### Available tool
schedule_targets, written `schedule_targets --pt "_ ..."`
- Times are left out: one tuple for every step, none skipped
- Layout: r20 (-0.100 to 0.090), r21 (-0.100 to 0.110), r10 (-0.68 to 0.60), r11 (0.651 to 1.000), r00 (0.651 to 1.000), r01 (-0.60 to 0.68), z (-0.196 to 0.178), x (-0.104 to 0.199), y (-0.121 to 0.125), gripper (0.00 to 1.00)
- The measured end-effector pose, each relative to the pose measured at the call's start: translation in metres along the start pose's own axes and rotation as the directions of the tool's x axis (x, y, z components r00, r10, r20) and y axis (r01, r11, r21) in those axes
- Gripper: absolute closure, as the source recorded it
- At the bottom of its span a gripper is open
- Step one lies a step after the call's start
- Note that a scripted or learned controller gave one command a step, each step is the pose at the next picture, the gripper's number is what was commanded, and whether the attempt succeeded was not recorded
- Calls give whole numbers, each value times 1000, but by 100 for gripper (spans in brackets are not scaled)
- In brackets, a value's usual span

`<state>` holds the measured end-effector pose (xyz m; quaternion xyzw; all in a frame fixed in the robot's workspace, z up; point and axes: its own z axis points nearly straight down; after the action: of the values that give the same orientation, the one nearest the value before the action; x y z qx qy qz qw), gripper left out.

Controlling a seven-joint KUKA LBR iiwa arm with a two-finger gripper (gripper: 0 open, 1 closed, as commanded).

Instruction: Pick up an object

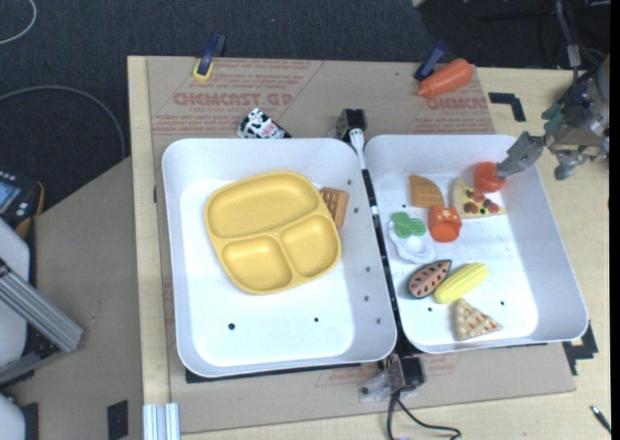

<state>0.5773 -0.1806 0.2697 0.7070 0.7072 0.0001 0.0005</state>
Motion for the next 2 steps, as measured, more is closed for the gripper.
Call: schedule_targets --pt "-2 7 0 1000 1000 0 43 2 -1 0" --pt "-3 7 0 1000 1000 0 99 10 -8 0"
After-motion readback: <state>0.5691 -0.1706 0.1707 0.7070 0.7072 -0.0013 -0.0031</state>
